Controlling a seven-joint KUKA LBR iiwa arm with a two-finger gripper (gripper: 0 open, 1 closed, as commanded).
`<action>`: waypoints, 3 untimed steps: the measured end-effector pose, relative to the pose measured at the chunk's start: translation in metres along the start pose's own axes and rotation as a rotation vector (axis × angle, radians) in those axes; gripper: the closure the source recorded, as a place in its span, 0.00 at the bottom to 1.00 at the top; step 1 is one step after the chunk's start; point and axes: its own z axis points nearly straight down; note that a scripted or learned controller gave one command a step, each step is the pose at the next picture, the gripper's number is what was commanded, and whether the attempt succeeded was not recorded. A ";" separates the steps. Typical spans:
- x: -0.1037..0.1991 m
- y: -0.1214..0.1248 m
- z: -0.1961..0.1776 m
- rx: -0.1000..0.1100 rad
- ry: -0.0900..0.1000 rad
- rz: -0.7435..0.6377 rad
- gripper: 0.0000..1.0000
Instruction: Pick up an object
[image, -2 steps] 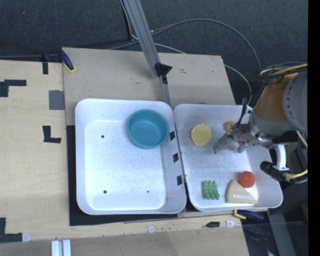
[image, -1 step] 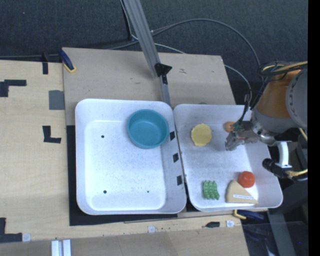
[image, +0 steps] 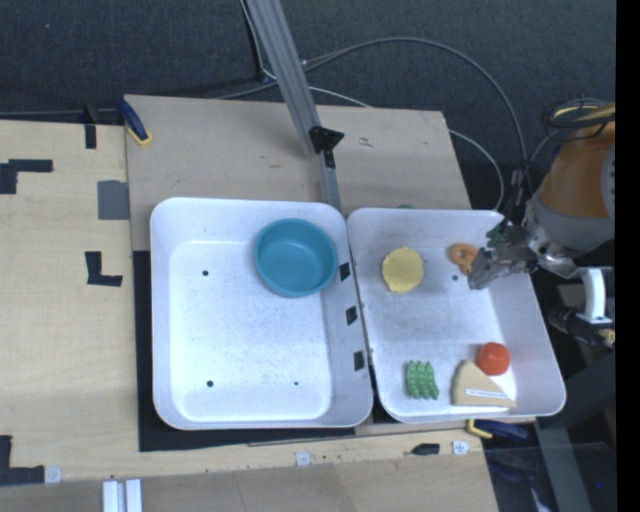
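Two white bins sit side by side on your table (image: 60, 300), and nothing in them looks lifted yet, so I judge the pick still at its approach stage: every object rests on a bin floor and the grasp, the closing and the lift are all left to do.

Largest first. The left bin (image: 200, 340) holds just the blue bowl (image: 296, 257), upright near its far right corner and well apart from the arm. The right bin (image: 440, 320) carries the smaller pieces. Nearest you, in its front right corner, the pale wedge (image: 480, 388) lies with the red ball (image: 492, 357) touching its upper edge. The yellow disc (image: 403, 269) lies flat toward the far left of that bin. The green piece (image: 421, 379) sits near the front, just left of the wedge. Smallest is the orange object (image: 461, 254), against the far right side of the bin.

That orange object is the likely target, I'd say, because the gripper (image: 487, 266) hovers just beside it, slightly to its right and toward the front. The object lies at the tip, not plainly between the fingers; you cannot call it held. Whether the fingers stand wide or narrow, the dark blurred tip does not let you tell.
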 end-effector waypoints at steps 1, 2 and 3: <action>0.000 0.001 -0.051 0.001 0.000 0.000 1.00; 0.056 0.005 -0.043 0.004 0.002 -0.003 1.00; 0.112 0.008 -0.054 0.003 0.002 -0.004 1.00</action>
